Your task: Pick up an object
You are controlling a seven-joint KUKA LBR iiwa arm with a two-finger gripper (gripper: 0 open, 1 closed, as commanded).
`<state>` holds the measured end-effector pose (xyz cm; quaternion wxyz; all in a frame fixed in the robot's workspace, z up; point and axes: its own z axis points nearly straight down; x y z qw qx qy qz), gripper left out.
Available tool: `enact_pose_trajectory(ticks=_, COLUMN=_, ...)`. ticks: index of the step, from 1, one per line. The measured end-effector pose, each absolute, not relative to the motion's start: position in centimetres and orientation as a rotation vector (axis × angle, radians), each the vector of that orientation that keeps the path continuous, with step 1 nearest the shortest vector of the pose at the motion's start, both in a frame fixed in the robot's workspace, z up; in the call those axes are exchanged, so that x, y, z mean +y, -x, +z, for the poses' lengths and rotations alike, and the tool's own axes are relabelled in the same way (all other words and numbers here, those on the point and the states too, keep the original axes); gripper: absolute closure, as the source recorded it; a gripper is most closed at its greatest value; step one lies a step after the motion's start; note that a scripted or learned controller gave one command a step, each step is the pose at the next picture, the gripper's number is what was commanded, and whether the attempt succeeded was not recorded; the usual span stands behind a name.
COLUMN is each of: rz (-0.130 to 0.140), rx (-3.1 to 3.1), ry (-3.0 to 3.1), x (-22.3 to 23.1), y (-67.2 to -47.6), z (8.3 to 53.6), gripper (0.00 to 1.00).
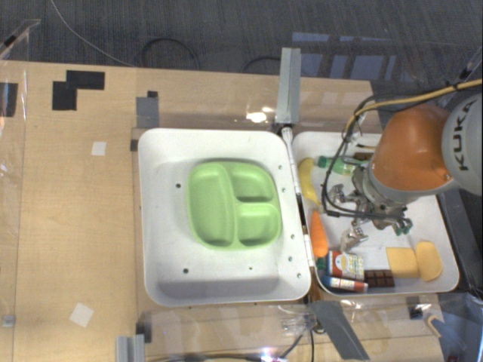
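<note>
My gripper (353, 237) hangs over the middle of the right bin (447, 277), below the orange wrist band (407, 151). Just under it at the bin's front lie a small red and white carton (348, 263), a red and white tube (348, 283) and a brown bar (379, 279). An orange carrot (320, 234) lies left of the gripper and a yellow banana (306, 175) sits behind that. A yellow block (402, 260) and a rounded yellow piece (429, 261) rest to the gripper's right. The arm hides the back of this bin.
The left bin (162, 277) holds a green divided plate (232, 204). A green item (333, 164) peeks out by the arm's cables, and another green bit (401, 228) shows near the wrist. A metal post (287, 89) stands behind the bins' shared wall.
</note>
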<state>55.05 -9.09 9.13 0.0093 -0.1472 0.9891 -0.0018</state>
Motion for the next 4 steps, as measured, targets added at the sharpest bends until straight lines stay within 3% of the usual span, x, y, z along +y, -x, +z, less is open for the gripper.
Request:
enact_pose_trajectory(ticks=1, rz=-0.012, rx=2.922, ry=1.123, x=-14.8, y=-53.8, z=16.8, gripper=0.00)
enact_pose_trajectory(ticks=2, rz=-0.010, rx=2.839, ry=1.316, x=-10.3, y=-53.1, z=9.7, gripper=0.00)
enact_pose_trajectory(ticks=3, rz=-0.009, rx=2.616, ry=1.727, x=-15.1, y=-52.4, z=12.5, gripper=0.00)
enact_pose_trajectory(ticks=4, rz=-0.013, rx=2.637, ry=1.683, x=-13.7, y=-61.7, z=9.0, gripper=0.00)
